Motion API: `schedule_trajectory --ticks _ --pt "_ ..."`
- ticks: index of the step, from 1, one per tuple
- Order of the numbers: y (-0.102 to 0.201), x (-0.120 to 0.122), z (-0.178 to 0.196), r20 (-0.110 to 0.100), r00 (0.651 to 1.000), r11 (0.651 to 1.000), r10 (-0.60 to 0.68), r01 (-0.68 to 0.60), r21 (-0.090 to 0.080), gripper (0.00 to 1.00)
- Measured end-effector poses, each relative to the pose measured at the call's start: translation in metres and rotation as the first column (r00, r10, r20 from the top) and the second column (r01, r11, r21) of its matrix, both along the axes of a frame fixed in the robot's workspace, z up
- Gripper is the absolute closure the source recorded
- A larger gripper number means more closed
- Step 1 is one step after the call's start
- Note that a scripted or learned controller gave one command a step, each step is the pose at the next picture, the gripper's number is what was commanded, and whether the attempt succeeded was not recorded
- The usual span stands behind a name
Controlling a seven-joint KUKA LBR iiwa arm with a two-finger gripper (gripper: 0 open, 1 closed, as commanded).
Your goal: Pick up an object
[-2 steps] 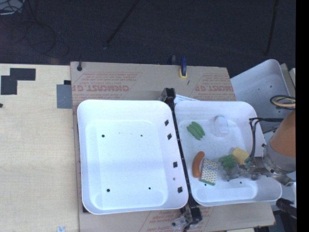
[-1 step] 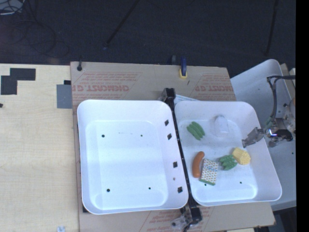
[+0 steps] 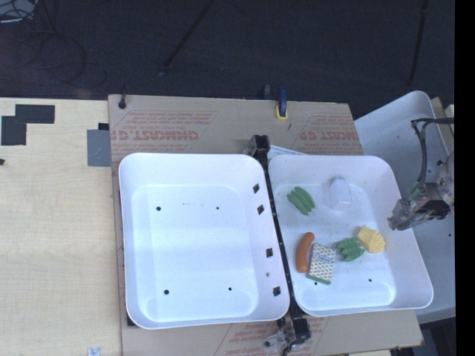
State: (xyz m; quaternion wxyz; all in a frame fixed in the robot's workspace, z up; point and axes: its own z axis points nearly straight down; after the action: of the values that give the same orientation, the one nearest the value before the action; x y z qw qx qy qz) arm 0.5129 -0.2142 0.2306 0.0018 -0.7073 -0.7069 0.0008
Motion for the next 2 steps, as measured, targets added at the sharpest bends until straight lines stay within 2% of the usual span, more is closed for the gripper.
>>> schedule_trajectory --ticks 1,2 --pt "0.081 0.013 0.058 0.008 1.000 1.000 0.010 -0.010 0.000 1.00" --pt "0.166 -0.006 0.134 0.010 1.000 1.000 0.011 -0.011 0.001 1.00"
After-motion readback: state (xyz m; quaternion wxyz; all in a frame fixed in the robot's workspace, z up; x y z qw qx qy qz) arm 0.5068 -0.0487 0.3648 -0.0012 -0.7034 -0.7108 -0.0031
